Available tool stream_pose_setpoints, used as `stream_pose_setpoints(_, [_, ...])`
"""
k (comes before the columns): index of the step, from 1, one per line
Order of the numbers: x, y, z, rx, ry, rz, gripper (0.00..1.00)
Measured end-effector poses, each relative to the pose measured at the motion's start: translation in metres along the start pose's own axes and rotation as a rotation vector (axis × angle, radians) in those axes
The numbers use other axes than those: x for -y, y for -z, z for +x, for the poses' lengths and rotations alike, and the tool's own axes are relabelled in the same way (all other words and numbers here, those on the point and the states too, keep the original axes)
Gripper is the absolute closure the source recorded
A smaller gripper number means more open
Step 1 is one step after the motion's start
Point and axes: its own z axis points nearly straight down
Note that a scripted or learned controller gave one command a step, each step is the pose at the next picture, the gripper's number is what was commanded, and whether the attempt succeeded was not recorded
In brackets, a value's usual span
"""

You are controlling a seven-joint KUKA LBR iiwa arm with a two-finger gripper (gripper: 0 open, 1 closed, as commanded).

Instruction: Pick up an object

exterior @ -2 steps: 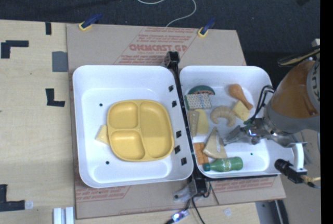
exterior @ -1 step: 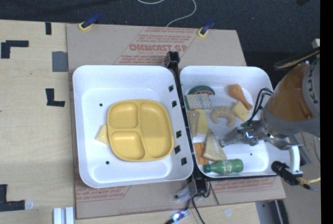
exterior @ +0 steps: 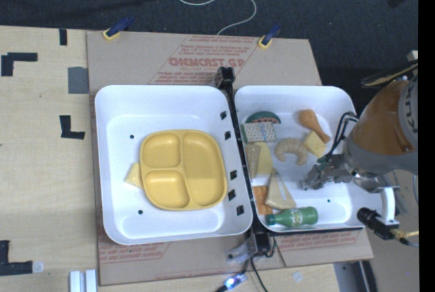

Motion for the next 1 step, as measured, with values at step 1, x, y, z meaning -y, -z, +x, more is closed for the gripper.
stream_pose_setpoints(1, [-0.0103,0.0486,-0.0017,-0.001,0.000,-0.002,1.00])
